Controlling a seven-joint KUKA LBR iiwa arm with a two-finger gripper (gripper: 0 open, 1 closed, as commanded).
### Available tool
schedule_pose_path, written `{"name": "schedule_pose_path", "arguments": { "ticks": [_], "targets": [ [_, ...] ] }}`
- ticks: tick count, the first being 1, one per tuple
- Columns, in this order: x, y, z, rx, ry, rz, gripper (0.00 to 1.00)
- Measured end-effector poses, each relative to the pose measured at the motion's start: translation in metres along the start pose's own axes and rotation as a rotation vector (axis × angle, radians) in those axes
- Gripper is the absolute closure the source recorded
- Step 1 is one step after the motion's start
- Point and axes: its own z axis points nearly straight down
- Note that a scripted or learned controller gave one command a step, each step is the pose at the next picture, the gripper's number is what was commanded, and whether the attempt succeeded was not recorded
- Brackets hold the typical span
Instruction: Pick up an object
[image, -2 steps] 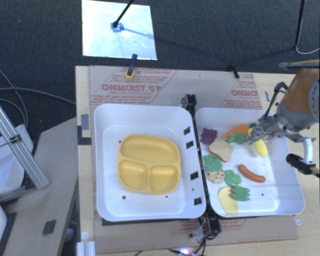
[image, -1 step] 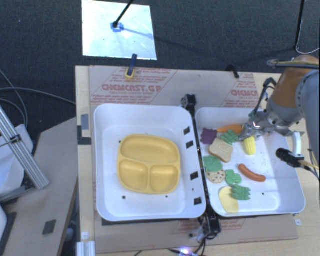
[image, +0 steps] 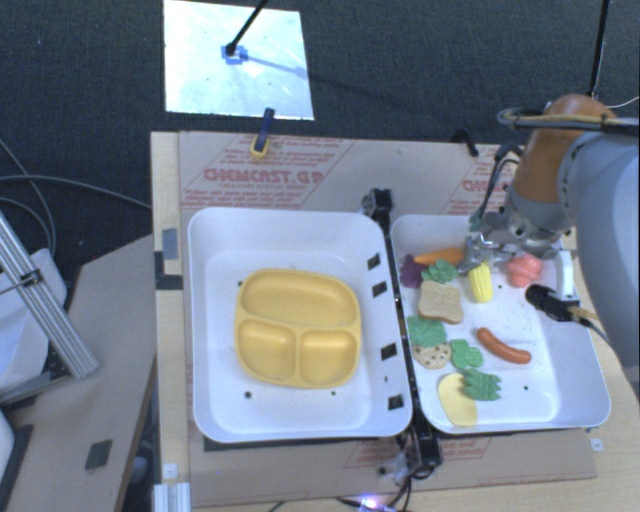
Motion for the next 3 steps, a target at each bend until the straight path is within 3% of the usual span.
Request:
{"name": "schedule_pose_path", "arguments": {
  "ticks": [1, 2, 3],
  "targets": [
    [0.05, -0.025, 0.003, -0.042, 0.009, 0.0, 1.0],
    [0.108, -0.023, -0.104, -0.05, 0.016, -0.009, 1.0],
    [0.164, -0.054, -0.182, -0.046, 0.017, -0.009, 1.0]
  ]
}}
